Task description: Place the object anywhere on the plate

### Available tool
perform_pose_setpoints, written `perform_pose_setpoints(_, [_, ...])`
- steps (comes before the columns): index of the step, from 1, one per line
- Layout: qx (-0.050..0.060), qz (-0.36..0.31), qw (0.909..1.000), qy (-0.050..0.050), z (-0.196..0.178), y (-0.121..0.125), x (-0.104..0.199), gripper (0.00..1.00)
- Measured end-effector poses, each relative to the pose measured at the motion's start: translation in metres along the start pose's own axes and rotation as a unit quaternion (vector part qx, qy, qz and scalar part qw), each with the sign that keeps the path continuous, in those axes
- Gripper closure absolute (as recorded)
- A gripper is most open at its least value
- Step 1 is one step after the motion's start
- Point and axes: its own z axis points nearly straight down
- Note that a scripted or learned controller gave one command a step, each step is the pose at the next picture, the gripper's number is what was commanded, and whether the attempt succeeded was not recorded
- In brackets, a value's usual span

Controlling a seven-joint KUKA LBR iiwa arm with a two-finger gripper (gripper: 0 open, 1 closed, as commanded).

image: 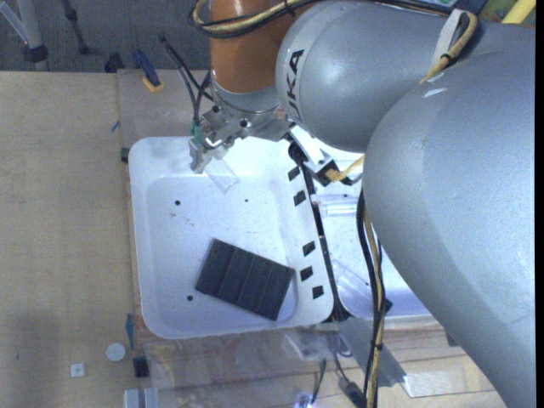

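Item: dark grey, ribbed rectangular plate [245, 279], flat and slightly askew on the floor of the left shallow white plastic bin [149, 228], toward its near side, positioned as the drop target.

Item: grey arm with orange band [246, 36], reaching over from the right so that the wrist sits above the bin's far rim.

Item: pincer [202, 155], low at the bin's far-left corner, well apart from the plate. A pale, possibly clear piece [223, 177] lies just beside its tip; whether this is the object is uncertain, and whether the pincer is open, closed or gripping cannot be told.

Item: wooden worktop [59, 228], carrying the bins.
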Motion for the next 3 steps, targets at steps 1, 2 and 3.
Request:
perform_pose_setpoints(1, [-0.002, 0.190, 0.9818, 0.000, -0.015, 0.000, -0.002, 1.00])
perform_pose_setpoints(2, [0.002, 0.223, 0.9747, 0.001, 0.021, 0.000, -0.001, 1.00])
perform_pose_setpoints(3, [0.002, 0.319, 0.9479, 0.001, 0.002, -0.038, 0.014, 1.00])
